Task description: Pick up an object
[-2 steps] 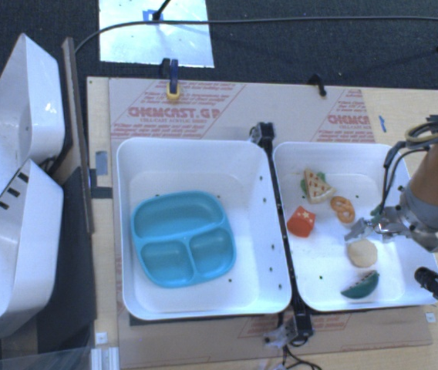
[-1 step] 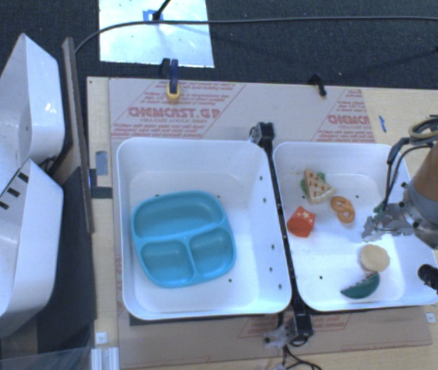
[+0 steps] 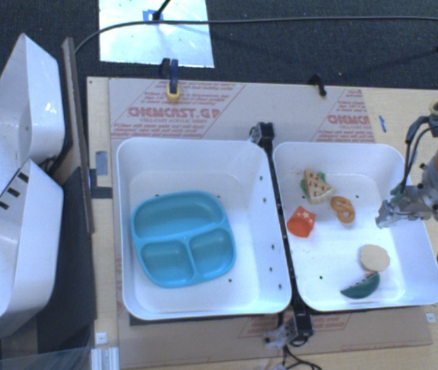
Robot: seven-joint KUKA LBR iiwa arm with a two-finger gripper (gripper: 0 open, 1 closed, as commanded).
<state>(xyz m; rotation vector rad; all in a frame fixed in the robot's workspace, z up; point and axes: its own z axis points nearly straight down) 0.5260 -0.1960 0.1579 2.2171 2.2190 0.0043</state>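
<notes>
My hand (image 3: 395,211) hovers at the right bin's (image 3: 341,154) right wall, holding nothing; I cannot tell its spread. The round cookie (image 3: 374,258) lies just below.

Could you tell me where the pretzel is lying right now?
The pretzel lies in the right bin, just right of the sandwich wedge and left of the hand.

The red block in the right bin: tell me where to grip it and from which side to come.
Grip the red block across its two flatter opposite faces, coming straight down from above. It sits tilted near the bin's left wall, so a sideways approach from there looks blocked. The pretzel and sandwich wedge lie apart from it, leaving room. The pincer hovers at the bin's right side.
</notes>
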